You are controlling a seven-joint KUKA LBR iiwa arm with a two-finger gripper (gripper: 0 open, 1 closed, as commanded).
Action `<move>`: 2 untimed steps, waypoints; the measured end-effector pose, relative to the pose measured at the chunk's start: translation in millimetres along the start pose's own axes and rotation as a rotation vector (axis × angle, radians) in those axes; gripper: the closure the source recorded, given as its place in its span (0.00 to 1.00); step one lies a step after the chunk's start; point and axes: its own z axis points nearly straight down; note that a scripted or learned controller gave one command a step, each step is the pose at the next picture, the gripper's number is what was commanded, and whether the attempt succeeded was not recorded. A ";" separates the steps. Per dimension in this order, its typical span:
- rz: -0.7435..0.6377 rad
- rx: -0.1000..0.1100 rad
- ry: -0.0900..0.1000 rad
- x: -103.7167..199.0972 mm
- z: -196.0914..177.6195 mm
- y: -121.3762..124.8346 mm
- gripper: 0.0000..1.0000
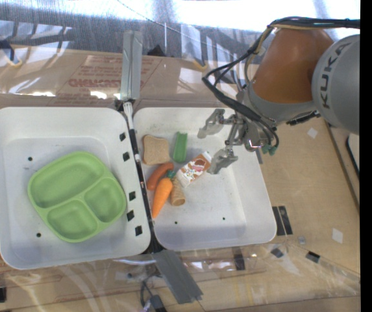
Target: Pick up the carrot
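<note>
Camera view: carrot (161, 196) left of open fingers (210, 125).

Tan wooden bench (315, 194) under glare, clear plastic sheeting (75, 64) behind

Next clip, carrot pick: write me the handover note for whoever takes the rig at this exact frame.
Gripper: open, holding nothing, over the middle of the right bin, with one of its fingers beside the small red-and-white carton.
Carrot: lying in the right bin near its left wall, left and below the gripper, next to a second orange piece and a tan piece. A bread slice and a green block sit above them.
Left bin: holds the green divided plate.
Done: arm is in over the right bin.
Left: move to the carrot, close on it, lift.
</note>
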 end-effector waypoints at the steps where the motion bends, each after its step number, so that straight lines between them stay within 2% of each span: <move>1: 0.010 -0.004 0.009 -13.1 94.6 60.8 0.00; 2: 0.004 0.000 -0.002 -16.8 78.9 60.3 1.00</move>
